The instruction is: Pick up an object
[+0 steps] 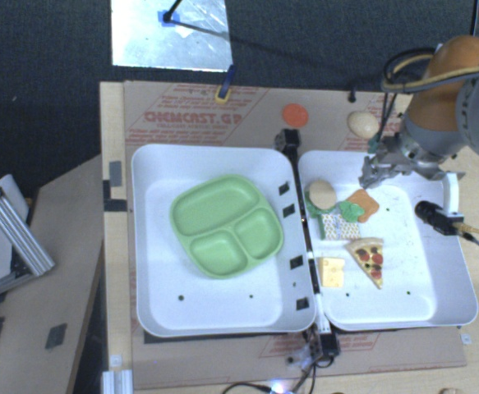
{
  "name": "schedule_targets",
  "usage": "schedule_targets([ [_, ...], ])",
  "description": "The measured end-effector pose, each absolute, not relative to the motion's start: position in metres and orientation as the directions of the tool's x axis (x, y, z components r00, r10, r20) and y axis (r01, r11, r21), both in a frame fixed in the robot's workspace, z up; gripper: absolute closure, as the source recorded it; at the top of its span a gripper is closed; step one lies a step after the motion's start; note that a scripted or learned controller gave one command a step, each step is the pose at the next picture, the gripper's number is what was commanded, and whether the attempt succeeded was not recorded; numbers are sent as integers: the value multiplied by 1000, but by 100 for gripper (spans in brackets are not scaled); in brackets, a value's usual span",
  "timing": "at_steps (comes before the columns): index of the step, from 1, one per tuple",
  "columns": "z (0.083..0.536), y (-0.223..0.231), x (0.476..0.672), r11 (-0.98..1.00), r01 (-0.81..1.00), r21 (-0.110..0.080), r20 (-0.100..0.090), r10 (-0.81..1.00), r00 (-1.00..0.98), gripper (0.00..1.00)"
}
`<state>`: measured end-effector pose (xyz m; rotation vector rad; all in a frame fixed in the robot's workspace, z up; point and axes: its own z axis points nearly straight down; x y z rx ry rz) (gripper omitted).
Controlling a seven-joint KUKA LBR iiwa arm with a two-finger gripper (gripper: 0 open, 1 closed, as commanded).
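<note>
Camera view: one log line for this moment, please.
gripper above right bin rear | nothing seen held | pizza slice in bin | green tray left bin

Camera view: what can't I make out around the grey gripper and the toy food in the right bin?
- Grey two-finger gripper: fingertips too small and blurred; open or shut unclear.
- Patterned flat tile: partly covered by the green leafy toy.
- Grey arm with orange band: cut off by the right edge.
</note>
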<state>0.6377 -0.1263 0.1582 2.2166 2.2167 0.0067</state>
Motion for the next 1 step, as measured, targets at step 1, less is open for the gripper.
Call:
schedule_targets([
  [1,206,-121,634,5,1000,7,-1,1000,-5,100],
])
